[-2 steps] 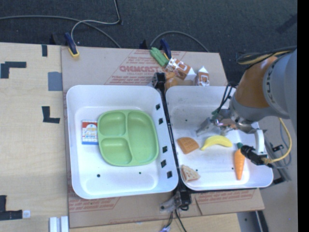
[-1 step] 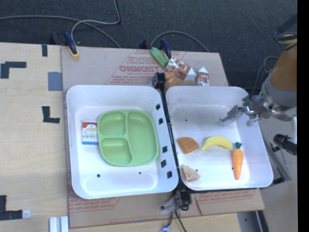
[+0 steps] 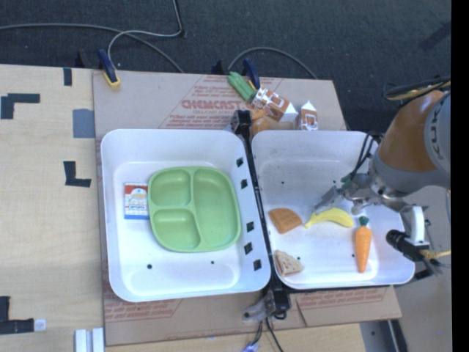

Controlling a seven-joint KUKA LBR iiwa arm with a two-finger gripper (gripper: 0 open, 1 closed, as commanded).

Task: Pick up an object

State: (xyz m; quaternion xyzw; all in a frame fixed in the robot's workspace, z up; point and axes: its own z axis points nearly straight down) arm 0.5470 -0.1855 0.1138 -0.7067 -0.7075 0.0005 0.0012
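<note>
Yellow plastic banana point(image 3: 331, 217) lies curved on the floor of the right-hand shallow white bin point(image 3: 293, 149), near the middle, and it sits just below and beside my gripper point(image 3: 338, 194). My grey arm with its orange band point(image 3: 405, 139) comes in over the bin's right rim, and my dark fingertips hang low above the banana's upper edge; whether they touch it I cannot tell. How wide my jaws stand I cannot tell either, for the tips blur into one dark shape. Nothing shows between them.

To the banana's right stands an orange toy carrot with a green top point(image 3: 362, 246), near my wrist. To its left lies a tan slice of toy bread point(image 3: 284, 219), and lower down a brown wedge-shaped sandwich piece point(image 3: 288, 263). In the left-hand white bin point(image 3: 117, 270) rests a green divided plate point(image 3: 195, 208) with a small printed card point(image 3: 135, 200) touching its left edge.
</note>
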